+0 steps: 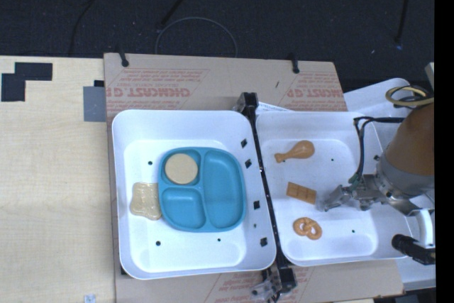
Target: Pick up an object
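On the left side, the left bin [135,131] holds a blue tray [213,195] with three compartments. A round cracker [180,168] lies in its upper left compartment, and a pale toast piece [145,201] touches the tray's left edge. Next, the right bin [333,131] contains a toy drumstick [296,151] near the top, a brown bar [301,192] in the middle and a pretzel [307,227] below. Just right of the bar, the gripper [332,200] hangs low over the bin floor; whether it is open or closed cannot be told.
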`<action>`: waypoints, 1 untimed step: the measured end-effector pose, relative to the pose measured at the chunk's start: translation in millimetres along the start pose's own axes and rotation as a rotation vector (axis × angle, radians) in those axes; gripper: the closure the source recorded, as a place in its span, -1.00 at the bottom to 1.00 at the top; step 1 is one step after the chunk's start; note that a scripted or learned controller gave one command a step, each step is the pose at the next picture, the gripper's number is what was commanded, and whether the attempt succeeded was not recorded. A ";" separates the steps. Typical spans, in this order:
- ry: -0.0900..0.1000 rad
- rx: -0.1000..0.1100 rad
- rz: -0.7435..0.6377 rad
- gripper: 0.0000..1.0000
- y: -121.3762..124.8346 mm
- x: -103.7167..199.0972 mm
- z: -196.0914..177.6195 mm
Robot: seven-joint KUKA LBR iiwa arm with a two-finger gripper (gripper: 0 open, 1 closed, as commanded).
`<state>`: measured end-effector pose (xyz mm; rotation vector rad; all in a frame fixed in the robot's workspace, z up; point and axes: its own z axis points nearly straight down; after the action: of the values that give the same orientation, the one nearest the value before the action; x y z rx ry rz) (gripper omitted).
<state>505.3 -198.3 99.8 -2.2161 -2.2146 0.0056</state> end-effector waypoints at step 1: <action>-0.001 -0.004 0.004 1.00 0.9 -1.5 -13.5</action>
<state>506.4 -199.9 113.2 -2.2230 -2.2125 0.0028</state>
